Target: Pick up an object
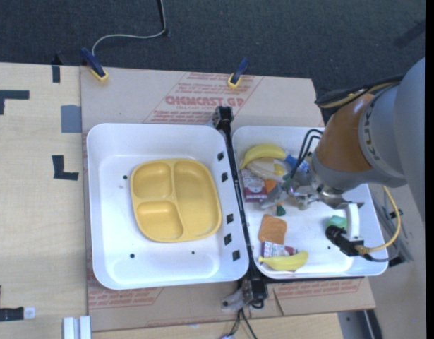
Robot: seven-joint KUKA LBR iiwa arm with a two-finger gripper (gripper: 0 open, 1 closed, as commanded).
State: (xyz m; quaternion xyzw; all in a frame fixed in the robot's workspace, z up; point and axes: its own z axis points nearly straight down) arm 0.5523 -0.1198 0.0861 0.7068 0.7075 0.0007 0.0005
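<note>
The right bin (358, 263) holds a pile of small objects: a yellow banana (262, 153) at the back, a red and white packet (252, 186), an orange square piece (272, 229), a second yellow banana (286, 261) at the front beside a small red packet (272, 249), and a green object (336, 222). My gripper (293, 191) is low inside this bin, among the clutter below the back banana. The arm's orange band (341, 143) hangs over it. Whether anything sits in the gripper is hidden by clutter.
The left bin (107, 189) carries a yellow divided plate (176, 198) in its middle. A black divider (233, 189) with clips runs between the bins. Yellow clamps (94, 63) hold the cardboard sheet at the back. A yellow cable (386, 239) loops by the right bin's edge.
</note>
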